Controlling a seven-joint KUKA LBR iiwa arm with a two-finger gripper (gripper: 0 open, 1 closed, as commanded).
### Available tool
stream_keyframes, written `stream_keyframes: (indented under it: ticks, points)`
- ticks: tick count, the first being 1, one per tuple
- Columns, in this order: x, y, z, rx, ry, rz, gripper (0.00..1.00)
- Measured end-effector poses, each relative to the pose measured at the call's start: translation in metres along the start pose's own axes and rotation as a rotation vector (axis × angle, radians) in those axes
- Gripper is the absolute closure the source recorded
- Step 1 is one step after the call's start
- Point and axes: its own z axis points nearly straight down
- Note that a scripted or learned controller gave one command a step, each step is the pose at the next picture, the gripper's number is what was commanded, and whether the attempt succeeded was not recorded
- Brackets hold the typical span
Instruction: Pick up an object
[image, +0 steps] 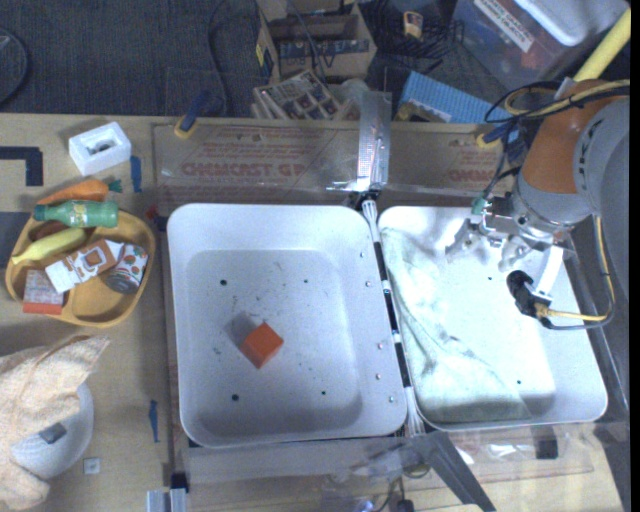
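An orange-red block (263, 344) lies on the floor of the left bin (190, 300), a little left of its middle, with a small grey patch beside it at its upper left. My gripper (478, 238) hangs over the far part of the right bin (580, 400), close to its back wall, well to the right of the block. It is small and partly blurred against the white bin. A crumpled clear plastic sheet (425, 300) lies along the left side of the right bin, just below and left of the gripper.
The grey arm with its orange band (555, 165) reaches in from the upper right, trailing a black and yellow cable (545, 310) over the right bin. A yellow bowl of toy food (80, 265) sits left of the bins. A cloth (45, 395) lies at the lower left.
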Motion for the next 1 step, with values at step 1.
stream_keyframes:
  ticks: [1]
  points:
    - [-0.064, 0.0034, -0.015, 0.0, 0.0, 0.111, 0.0]
